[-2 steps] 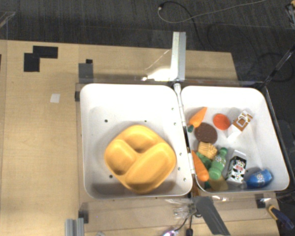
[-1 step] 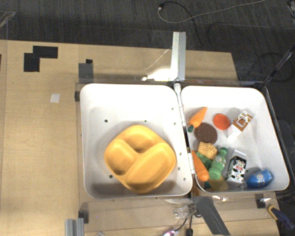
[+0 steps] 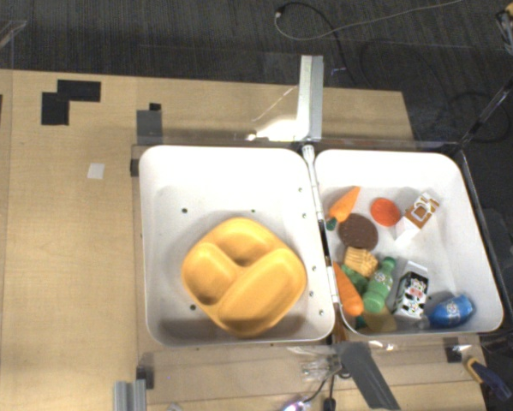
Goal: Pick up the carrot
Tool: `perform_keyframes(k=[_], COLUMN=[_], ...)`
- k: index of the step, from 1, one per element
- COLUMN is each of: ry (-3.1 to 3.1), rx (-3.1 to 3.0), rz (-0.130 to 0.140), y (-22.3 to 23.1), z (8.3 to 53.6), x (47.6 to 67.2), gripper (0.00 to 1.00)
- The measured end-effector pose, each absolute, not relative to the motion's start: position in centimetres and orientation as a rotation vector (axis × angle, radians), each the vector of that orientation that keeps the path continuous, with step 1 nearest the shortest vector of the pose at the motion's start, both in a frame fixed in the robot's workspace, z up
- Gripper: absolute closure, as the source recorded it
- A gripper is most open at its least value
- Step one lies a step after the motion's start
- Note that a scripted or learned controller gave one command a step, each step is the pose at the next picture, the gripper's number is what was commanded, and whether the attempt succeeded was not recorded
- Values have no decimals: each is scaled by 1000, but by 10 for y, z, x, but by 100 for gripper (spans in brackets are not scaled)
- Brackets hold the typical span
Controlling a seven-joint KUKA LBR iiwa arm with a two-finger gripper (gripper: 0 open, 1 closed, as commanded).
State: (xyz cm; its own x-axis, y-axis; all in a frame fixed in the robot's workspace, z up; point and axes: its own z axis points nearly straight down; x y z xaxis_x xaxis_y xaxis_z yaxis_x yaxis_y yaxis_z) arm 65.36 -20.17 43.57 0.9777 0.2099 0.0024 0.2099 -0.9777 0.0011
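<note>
**Orange target sits in the right bin, tight to the dividing wall**

Left bin [image 3: 162, 229]: a yellow divided dish [image 3: 243, 274], not relevant. Right bin [image 3: 462, 187] has the clutter, all near its left and front side.

Carrot [image 3: 345, 202] lies tilted in the upper-left part of the right bin, its green end low and next to the dividing wall [image 3: 311, 195]. Its lower flank touches or nearly touches a brown disc [image 3: 357, 230]. A second orange carrot-like piece [image 3: 348, 291] lies further forward along the same wall, wedged beside a green bottle [image 3: 378, 285] (worse candidate, packed in). An orange-red round piece [image 3: 385, 211] sits to the right of the upper carrot, with a gap.

Gripper state: can't tell from this frame.

My read on doing the pick well:
- go for the upper carrot, around mid-body
- close across its narrow width, with the jaws square to its long axis
- avoid the wall-side end, where clearance looks poor
- descend straight; a glancing contact could likely roll it under the disc
</note>
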Motion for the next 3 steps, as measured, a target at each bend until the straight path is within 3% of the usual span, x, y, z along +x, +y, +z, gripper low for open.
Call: perform_keyframes(k=[2, 3], ry=[365, 329], rx=[3117, 3124], rz=[15, 6], y=[-196, -204], z=[460, 436], x=[656, 664], gripper=[100, 100])
